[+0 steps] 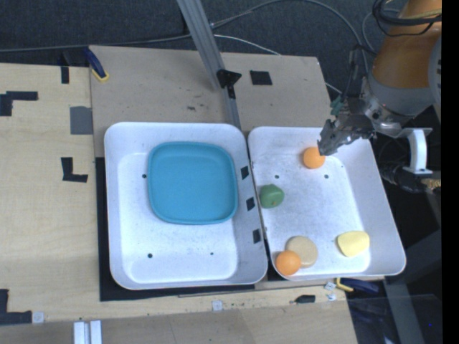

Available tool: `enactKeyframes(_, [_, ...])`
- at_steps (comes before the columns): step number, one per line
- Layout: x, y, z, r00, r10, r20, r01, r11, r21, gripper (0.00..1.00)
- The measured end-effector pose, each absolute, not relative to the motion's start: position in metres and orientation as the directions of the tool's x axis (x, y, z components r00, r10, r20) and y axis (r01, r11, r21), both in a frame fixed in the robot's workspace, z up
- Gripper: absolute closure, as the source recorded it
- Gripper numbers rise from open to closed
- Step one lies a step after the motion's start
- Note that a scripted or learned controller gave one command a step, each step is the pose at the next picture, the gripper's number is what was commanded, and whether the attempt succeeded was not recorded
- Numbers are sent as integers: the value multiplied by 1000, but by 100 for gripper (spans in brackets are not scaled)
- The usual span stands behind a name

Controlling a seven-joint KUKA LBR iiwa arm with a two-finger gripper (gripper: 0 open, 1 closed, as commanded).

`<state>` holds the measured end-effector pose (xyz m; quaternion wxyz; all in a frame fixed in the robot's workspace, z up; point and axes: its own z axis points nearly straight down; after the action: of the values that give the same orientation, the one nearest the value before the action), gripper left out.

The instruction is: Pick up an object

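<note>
The right bin (358, 192) holds a small orange ball (313, 158) near its far edge, a green ball (271, 196) by its left wall, a tan disc (303, 250), a second orange ball (287, 263) at the near left corner, and a yellow piece (353, 243) at the near right. My gripper (329, 143) hangs just above and right of the far orange ball, its dark tip close to it. Nothing shows between the fingers.
The left bin (125, 192) carries a blue square plate (192, 182). A grey metal pole (208, 41) slants down to the gap between the bins. Cables run across the dark floor behind. The arm's body (401, 63) looms over the right bin's far right corner.
</note>
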<state>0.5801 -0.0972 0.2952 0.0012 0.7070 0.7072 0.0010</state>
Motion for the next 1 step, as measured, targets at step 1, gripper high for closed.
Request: enactKeyframes(1, [576, -46, 292, -4, 1000, 1, 1000, 4, 0, 100])
